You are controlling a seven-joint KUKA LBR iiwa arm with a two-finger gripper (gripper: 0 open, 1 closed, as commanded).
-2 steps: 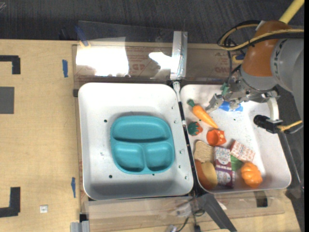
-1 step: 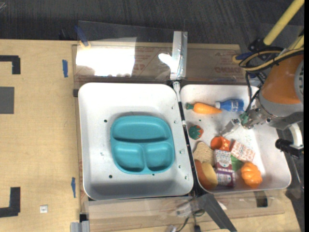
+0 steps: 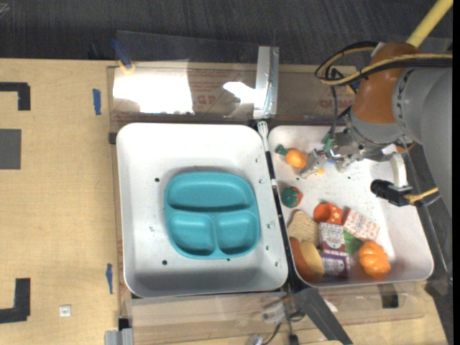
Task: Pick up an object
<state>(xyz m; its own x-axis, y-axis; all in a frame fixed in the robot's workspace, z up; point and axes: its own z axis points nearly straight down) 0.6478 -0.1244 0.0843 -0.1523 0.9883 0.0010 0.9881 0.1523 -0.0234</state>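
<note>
My gripper [image 3: 325, 157] hangs low over the far left part of the right bin [image 3: 410, 214]. Just left of it lies a small orange fruit [image 3: 295, 158], close to the gripper's tip. A small pale piece [image 3: 313, 168] sits right under the tip; whether it is held is unclear. A green round item [image 3: 290, 196] lies nearer, by the bin's left wall. At the near end are piled a red tomato [image 3: 325, 213], a tan cracker [image 3: 303, 226], a purple box [image 3: 333, 247], a pink-and-white packet [image 3: 361, 226], an orange pumpkin [image 3: 374, 259] and a bread roll [image 3: 307, 259].
The left bin [image 3: 136, 157] holds a teal divided plate [image 3: 211, 214] at its middle. A metal divider [image 3: 267, 85] and a clear panel stand behind the bins. The grey arm with its orange band [image 3: 377, 92] comes in from the upper right.
</note>
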